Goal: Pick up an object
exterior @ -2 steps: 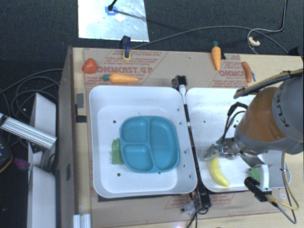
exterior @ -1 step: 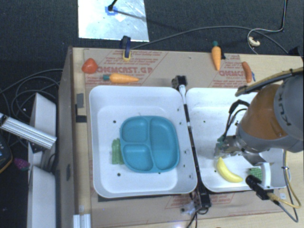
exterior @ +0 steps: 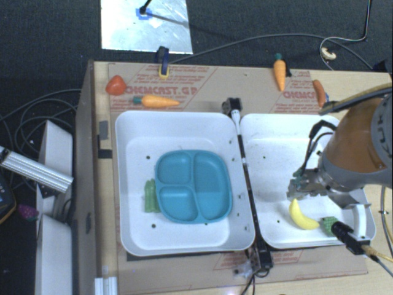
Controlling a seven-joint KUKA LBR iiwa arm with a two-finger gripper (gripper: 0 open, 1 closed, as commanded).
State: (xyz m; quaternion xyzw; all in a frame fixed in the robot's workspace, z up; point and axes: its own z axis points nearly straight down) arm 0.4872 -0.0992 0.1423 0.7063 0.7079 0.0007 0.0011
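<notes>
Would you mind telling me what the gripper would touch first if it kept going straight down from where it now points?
Probably the banana: the gripper points down into the right bin, just above the banana's upper end. Depth is unclear, so it could meet the bin floor beside it.

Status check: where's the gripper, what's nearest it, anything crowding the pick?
Gripper low in the right bin, just above the banana. Banana lies on the bin floor. Green object close beside the banana's right end.

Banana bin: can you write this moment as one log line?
arm: over right bin | gripper: just above banana | banana: lying in bin, not held
</notes>
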